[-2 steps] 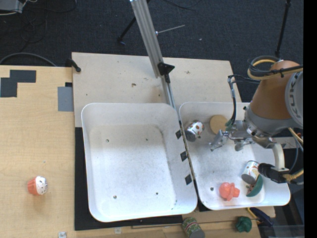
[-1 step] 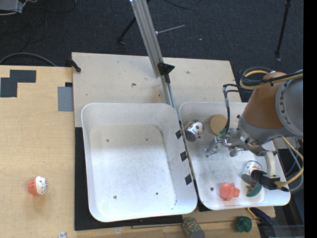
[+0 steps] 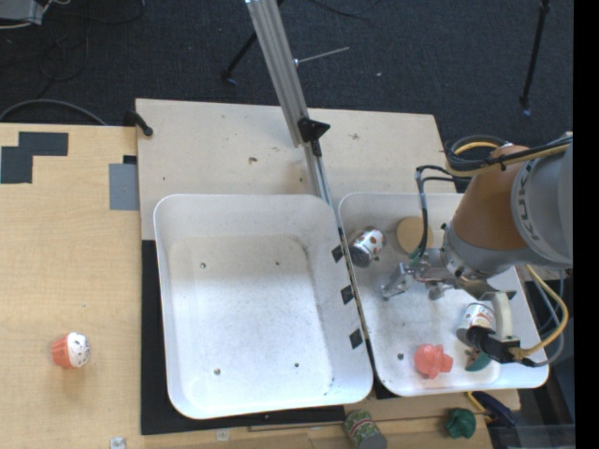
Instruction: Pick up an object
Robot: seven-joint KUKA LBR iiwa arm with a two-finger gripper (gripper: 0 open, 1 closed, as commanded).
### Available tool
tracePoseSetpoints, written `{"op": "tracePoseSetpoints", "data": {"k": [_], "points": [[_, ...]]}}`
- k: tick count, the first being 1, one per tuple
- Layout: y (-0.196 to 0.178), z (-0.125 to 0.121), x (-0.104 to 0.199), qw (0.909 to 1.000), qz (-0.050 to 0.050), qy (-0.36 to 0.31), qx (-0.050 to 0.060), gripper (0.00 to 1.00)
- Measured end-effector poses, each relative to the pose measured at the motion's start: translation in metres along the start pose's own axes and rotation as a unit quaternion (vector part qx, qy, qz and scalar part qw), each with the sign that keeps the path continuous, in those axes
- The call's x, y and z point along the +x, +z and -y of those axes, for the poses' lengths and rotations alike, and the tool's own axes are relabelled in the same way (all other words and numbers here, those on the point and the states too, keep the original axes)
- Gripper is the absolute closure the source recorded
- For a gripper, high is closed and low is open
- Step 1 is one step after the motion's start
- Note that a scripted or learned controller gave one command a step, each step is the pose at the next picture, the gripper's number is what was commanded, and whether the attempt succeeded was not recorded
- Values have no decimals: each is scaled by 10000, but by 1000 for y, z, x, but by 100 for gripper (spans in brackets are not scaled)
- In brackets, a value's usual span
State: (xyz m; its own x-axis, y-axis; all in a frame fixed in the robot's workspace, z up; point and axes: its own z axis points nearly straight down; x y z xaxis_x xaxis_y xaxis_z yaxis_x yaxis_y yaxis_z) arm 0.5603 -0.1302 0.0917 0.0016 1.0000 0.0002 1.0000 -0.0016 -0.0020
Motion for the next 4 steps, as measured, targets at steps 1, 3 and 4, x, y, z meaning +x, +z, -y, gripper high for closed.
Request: {"op": "tracePoseSetpoints", "data": {"k": [1, 3, 4], "points": [[-10, 0, -1, 10000, -4, 28, 1, 100], [-127, 0, -5, 10000, 5, -9, -28, 100], [-139, 2, 47, 10000, -11, -29, -7, 100]]}}
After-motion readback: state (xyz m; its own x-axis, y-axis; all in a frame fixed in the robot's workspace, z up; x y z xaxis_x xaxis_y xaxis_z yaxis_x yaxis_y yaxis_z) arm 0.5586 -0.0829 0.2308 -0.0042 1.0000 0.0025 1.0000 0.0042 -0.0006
